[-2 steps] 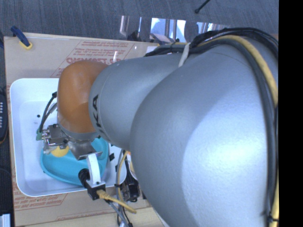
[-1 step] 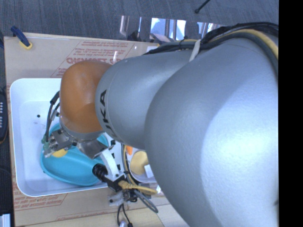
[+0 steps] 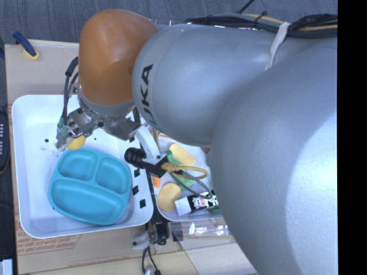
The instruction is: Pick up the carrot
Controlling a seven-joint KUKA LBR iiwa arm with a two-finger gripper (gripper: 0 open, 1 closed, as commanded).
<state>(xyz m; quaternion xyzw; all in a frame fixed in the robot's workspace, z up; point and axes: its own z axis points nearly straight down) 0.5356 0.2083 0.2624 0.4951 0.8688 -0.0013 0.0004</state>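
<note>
1. At the bench's far left, at about ten o'clock of the left bin [image 3: 23, 153], a blue clamp [image 3: 25, 44] with a yellow tip lies on the brown board outside the bins.
2. The left bin is white and shallow. A blue divided plate [image 3: 92, 188] with three compartments lies in its near half, toward six o'clock.
3. The gripper [image 3: 67, 132] hangs low over this bin, at about eleven o'clock of the plate and just past its far rim. Whether its jaws are apart or together cannot be told.
4. A small yellow thing [image 3: 77, 142] sits just beside the gripper's tip, at its four o'clock, close to the plate's rim.
5. An orange sliver [image 3: 156, 182] shows at the right bin's nine o'clock edge. It is the only carrot-coloured thing, and most of it is hidden, so it cannot be told whether it is the carrot.
6. In the right bin [image 3: 172, 215], two pale yellow pieces [image 3: 168, 196] lie at twelve and six o'clock of a green thing [image 3: 184, 180]. A small printed carton [image 3: 202, 202] lies toward five o'clock.
7. The grey arm [image 3: 241, 107] covers the rest of that bin.
</note>
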